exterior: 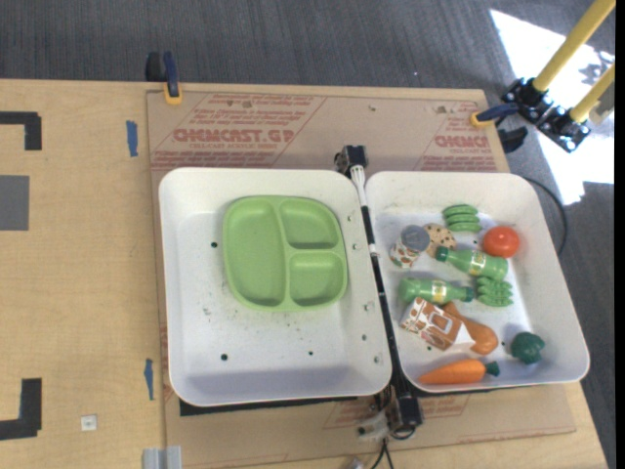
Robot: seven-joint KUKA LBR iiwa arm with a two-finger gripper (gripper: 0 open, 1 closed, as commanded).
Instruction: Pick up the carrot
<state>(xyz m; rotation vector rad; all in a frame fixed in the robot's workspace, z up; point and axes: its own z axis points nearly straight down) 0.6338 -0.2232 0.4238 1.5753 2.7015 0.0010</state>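
Observation:
The carrot (pixel 454 371) is orange with a small green top. It lies flat along the near wall of the right bin (pixel 554 262), pointing left, with its green end toward the right. A brown and white patterned box (pixel 432 322) sits just behind it, and an orange rounded piece (pixel 482 339) lies beside that box.
The right bin also holds a red tomato (pixel 501 241), two green bottles (pixel 471 260) (pixel 436 289), green ridged pieces (pixel 461 217), a grey disc (pixel 416 236) and a dark green piece (pixel 526 347). The left bin (pixel 186 291) holds a green divided plate (pixel 285 252). Yellow poles (pixel 576 37) stand at the far right.

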